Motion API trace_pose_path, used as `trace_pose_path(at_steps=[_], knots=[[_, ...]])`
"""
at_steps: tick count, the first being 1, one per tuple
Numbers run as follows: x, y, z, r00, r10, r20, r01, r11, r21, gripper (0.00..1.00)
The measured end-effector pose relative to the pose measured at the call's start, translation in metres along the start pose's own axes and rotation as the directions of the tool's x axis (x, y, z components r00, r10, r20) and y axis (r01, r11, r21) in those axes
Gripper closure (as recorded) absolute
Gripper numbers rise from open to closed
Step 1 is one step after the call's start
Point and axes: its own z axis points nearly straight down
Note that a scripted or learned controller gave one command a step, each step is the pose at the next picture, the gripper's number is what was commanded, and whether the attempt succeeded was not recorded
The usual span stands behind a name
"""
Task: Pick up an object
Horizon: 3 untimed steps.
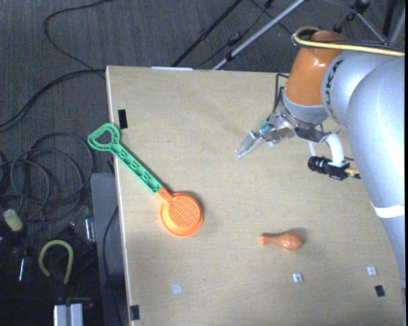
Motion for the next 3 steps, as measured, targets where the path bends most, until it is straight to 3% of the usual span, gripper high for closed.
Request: trace_pose_path(at_steps=[2,3], knots=[[0.000,0.000,0.000,1.000,0.000,0.000,0.000,1.000,0.000,0.00],[0.011,0.003,0.019,0.998,-0.067,-0.005,0.067,0.998,0.001,0.00]])
